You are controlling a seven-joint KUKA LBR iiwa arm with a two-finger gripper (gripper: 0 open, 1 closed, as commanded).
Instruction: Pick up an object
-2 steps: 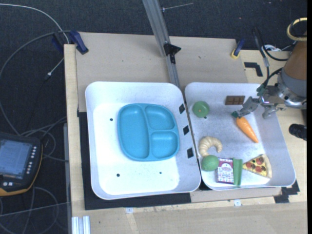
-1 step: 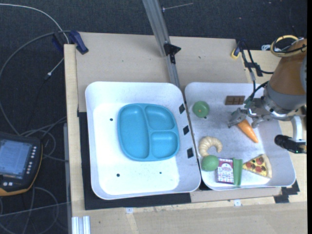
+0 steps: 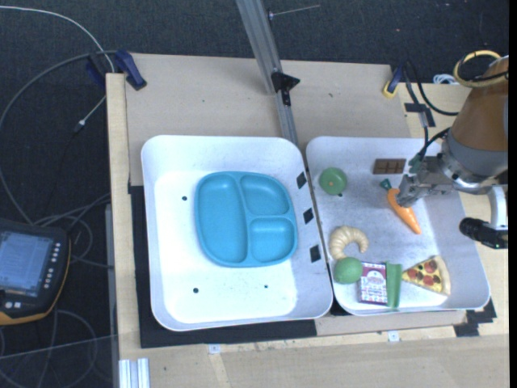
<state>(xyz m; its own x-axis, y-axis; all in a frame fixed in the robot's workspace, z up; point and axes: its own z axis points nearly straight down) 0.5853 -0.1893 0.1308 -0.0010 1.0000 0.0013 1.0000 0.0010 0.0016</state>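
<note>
My gripper [image 3: 408, 192] hangs low in the right bin [image 3: 472, 259], directly over the green-topped end of an orange carrot [image 3: 408, 216]. The carrot lies on the bin floor, pointing down and to the right. Around it lie a brown chocolate bar [image 3: 388, 166], a green apple [image 3: 332, 180], a croissant [image 3: 348, 238], a green ball [image 3: 348, 270], a small red and white box [image 3: 372, 284] and a pizza slice [image 3: 428, 275]. The grey wrist hides where the gripper meets the carrot.
The left bin [image 3: 166, 245] holds a blue divided plate [image 3: 245, 218]. A metal pole [image 3: 258, 23] slants down to the gap between the bins. Black clips [image 3: 308, 215] sit along that gap. The arm's body [image 3: 483, 128] overhangs the right bin's far right side.
</note>
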